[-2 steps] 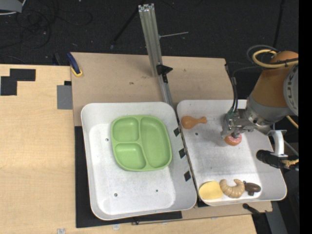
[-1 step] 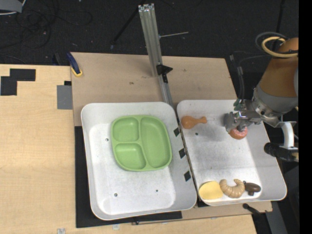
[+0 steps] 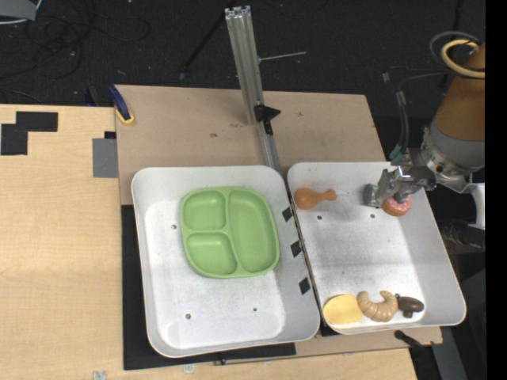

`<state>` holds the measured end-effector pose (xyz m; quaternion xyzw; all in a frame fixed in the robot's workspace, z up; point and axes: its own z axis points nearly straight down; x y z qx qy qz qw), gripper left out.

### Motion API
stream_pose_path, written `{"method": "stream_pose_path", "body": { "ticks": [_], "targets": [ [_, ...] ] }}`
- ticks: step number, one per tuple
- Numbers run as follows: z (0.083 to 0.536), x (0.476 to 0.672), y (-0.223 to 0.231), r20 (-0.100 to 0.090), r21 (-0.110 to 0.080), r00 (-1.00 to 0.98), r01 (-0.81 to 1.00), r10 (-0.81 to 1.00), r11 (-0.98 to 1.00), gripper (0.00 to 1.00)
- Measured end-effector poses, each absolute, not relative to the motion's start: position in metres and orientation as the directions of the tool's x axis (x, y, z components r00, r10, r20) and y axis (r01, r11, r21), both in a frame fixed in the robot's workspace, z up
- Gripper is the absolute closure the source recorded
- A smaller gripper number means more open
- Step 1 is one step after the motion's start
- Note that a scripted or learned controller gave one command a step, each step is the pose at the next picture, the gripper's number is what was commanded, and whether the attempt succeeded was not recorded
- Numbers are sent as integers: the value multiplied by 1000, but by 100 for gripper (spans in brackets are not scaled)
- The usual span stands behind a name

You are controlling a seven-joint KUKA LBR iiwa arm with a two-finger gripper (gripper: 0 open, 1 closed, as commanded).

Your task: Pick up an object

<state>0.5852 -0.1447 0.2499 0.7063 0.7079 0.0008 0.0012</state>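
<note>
At the near edge of the right shallow white bin (image 3: 444, 291) lay a flat yellow disc (image 3: 341, 309), a tan ridged croissant-like toy (image 3: 379, 305) and a small dark brown piece (image 3: 409, 304), bunched together. The left white bin (image 3: 158, 307) held a green three-compartment plate (image 3: 230, 232). Farther back lay an orange drumstick-shaped toy (image 3: 314, 198). At the far right corner the metal two-finger gripper (image 3: 394, 192) touched a reddish-pink round object (image 3: 397, 206); I cannot tell whether it gripped it.
</note>
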Motion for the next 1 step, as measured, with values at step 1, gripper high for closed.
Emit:
{"method": "stream_pose_path", "body": {
  "ticks": [1],
  "targets": [
    [253, 574, -100, 2, -3, -5, 1000, 1000, 5, 100]
  ]
}}
